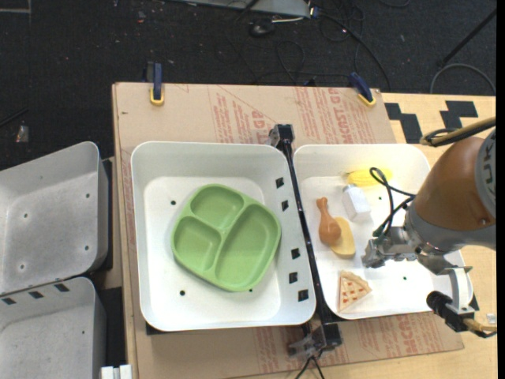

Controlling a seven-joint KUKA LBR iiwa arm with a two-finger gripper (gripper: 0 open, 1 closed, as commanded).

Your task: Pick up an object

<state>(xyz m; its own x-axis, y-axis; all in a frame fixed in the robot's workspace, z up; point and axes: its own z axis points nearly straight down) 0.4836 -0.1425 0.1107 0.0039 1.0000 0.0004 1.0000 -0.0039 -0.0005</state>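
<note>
Two white bins side by side. Left bin, centre frame, holds a green divided plate. Right bin, right of centre, holds the small stuff.

Arm comes in from the right edge, orange band over the right bin's right half. Gripper hangs low over the bin floor, mid-right of the bin. Too dark and small to read from here, so can't tell how it's set or whether it has anything.

Candidates, all in the right bin, big to small:
- drumstick toy, orange-brown with a yellowish end, just left of the gripper
- pizza slice toy, lower left of the gripper, near the bin's front wall
- yellow object, upper part of the bin
- small white block, just below the yellow one

Step, my read: approach/descent phase, no grasp confirmed. The gripper looks parked over bare floor between the drumstick and the pizza slice, touching neither.

Next move needs a shift left onto the drumstick or down-left to the slice, then a close. Slice is flat, harder pinch. Drumstick's the better bet.
</note>
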